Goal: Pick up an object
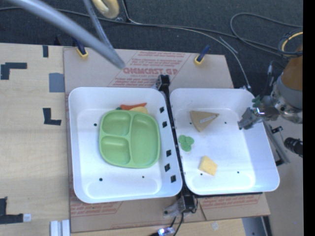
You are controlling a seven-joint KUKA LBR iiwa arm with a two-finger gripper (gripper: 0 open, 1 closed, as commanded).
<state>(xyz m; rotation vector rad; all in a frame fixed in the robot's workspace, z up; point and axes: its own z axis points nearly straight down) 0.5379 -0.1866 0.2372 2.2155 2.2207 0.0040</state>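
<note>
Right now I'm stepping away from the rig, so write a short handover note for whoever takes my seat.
Pincer: at the right bin's right rim, nothing seen between its fingers; whether they are open or shut is unclear.
Right bin: tan wedge near the top, small green piece by the left wall, yellow block lower middle.
Left bin: green divided plate, with orange and yellow bits at its far edge.
Done: nothing picked yet.
Left: grasp and lift one object; the tan wedge lies closest to the pincer.
</note>
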